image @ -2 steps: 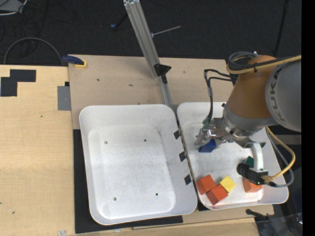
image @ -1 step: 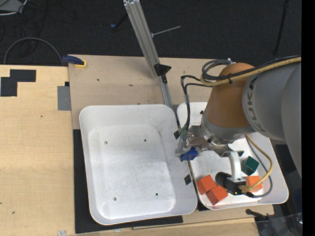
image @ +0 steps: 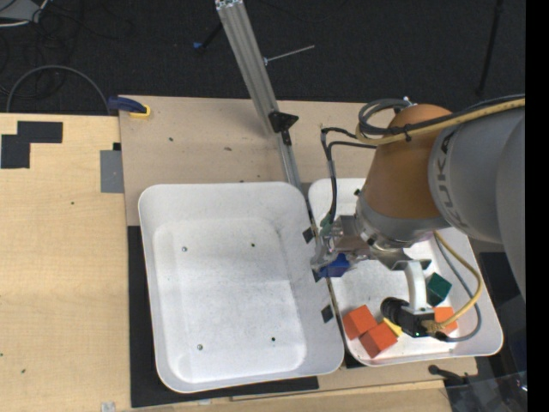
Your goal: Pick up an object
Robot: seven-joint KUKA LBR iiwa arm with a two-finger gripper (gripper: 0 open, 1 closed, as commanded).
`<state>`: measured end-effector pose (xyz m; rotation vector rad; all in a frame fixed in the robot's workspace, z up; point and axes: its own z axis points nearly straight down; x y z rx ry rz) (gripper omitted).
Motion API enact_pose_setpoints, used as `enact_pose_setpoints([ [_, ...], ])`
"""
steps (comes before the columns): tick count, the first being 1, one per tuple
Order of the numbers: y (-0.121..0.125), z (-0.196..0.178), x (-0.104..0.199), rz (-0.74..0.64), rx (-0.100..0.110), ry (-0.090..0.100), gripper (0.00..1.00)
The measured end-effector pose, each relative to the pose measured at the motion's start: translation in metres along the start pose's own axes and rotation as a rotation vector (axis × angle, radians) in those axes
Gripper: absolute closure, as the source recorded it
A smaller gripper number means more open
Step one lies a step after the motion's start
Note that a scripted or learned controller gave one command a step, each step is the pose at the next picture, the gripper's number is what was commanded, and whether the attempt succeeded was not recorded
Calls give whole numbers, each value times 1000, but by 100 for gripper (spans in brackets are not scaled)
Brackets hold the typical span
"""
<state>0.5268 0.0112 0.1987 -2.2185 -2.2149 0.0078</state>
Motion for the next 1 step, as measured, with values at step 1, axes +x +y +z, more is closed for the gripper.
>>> enact_pose_setpoints([
  [1,37,-12,48,-6,-7,0,100],
])
